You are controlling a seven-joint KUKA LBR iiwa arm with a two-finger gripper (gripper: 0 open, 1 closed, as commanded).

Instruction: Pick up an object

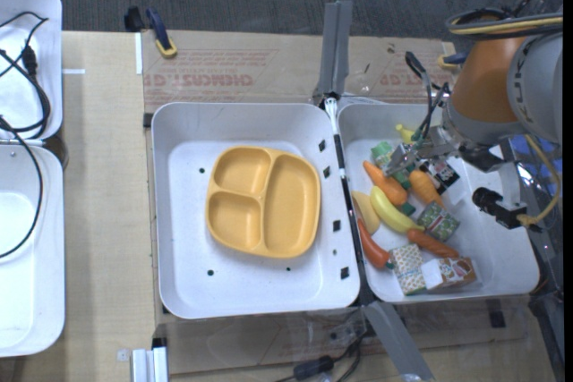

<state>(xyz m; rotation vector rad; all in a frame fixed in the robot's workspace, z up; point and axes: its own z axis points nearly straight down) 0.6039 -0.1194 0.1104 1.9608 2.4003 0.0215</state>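
The right bin [501,277] holds a heap of toy food. In it lie an orange carrot [382,179], a stubby orange piece [423,187], a yellow banana [391,209], a red chili [374,248] and a green packet [439,221]. Two small printed boxes [421,271] rest at the near side. My gripper [414,155] reaches down from the grey and orange arm [488,80] into the far part of this bin. It sits low over a green item [386,153], just beyond the carrots. I see nothing lifted clear of the heap.
The left bin [179,219] carries a yellow divided plate [264,201]. A grey divider post [336,49] stands between the bins at the back. A blue clamp [159,31] lies on the cardboard behind. White tubs with black cables [22,103] stand at far left.
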